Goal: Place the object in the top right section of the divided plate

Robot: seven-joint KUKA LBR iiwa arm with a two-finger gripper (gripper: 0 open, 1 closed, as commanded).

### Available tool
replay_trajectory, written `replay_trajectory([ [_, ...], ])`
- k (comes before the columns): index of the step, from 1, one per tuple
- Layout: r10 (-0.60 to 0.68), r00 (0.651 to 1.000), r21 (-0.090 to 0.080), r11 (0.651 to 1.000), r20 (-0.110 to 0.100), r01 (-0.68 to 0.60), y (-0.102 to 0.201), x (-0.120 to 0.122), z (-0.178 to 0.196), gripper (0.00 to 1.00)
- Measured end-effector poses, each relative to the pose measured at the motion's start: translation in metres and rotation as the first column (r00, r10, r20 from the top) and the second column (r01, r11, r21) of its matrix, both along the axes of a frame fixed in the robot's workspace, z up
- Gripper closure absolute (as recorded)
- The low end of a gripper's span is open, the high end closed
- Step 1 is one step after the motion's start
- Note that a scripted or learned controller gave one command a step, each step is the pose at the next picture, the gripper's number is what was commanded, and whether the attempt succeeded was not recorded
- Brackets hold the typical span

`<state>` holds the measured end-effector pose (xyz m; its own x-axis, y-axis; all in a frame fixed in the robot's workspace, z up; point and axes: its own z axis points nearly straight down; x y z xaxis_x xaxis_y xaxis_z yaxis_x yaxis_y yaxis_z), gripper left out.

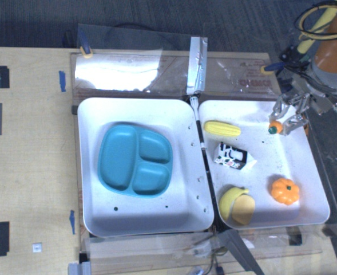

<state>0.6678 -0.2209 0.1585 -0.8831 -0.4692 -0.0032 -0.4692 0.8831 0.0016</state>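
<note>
A blue divided plate [115,156] lies in the left bin [91,205]; its top right section [155,145] holds nothing. My gripper [282,124] hangs over the far right corner of the right bin [314,211]. It is shut on a small orange object with a green end [274,129], which shows at the fingertips, just off the bin floor. The plate is well to the left of the gripper, across the divider between the bins.
In the right bin lie a yellow corn cob [222,129], a black-and-white packet [231,155], an orange pumpkin-like toy [285,191] and a yellow-green fruit [237,204]. A metal bar [197,65] stands behind the bins. Yellow cables [317,22] hang by the arm.
</note>
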Motion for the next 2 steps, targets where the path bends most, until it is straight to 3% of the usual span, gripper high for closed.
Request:
replay_trajectory([
  [1, 0.135, 0.991, -0.001, 0.991, 0.002, -0.135, 0.0004, 0.0007, -0.0271, 1.00],
  [2, 0.225, 0.974, -0.005, 0.974, 0.007, -0.225, 0.0002, 0.0016, -0.0186, 1.00],
])
